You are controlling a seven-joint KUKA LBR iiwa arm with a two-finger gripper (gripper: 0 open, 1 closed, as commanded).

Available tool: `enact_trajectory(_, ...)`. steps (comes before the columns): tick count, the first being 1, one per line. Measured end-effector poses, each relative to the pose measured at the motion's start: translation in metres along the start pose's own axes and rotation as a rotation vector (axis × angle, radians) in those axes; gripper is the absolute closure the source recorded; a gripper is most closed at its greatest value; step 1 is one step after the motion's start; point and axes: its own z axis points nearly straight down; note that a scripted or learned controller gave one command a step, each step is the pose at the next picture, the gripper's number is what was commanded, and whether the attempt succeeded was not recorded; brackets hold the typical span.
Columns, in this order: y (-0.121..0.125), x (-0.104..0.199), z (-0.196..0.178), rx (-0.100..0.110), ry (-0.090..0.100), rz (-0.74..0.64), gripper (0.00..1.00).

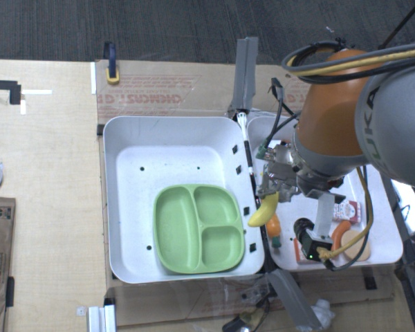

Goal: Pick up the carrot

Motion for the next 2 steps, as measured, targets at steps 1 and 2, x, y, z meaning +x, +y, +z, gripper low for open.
enact_trajectory(1,0.008,-0.032,-0.082,0.0,0.0,-0.05,1.0)
enact_trajectory(2,0.005,-0.019,-0.004,0.002,0.001,-0.412,1.0)
